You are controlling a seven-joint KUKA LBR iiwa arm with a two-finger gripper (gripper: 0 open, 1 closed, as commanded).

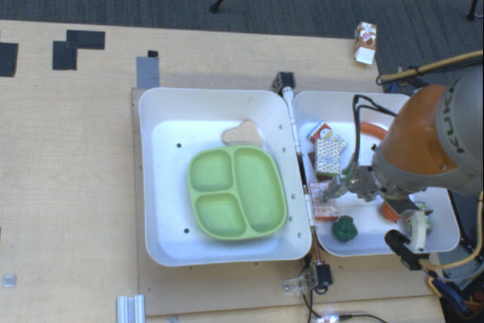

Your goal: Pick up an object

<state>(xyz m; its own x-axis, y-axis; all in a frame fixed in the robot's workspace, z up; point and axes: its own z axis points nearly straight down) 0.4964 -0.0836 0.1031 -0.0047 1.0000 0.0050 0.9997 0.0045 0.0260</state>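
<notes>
Orange-banded arm [423, 144] over half-hidden clutter in right bin [446, 234].

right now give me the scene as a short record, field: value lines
left bin: holds a green divided tray and a beige flat piece at the tray's far edge
right bin: holds a patterned packet, a red and white carton, a dark green lump and something orange, partly hidden by the arm
arm: reaches in from the right, over the right bin
gripper: low at the right bin's left side, near the packets
outside bins: a small carton on the floor beyond the bench
</notes>
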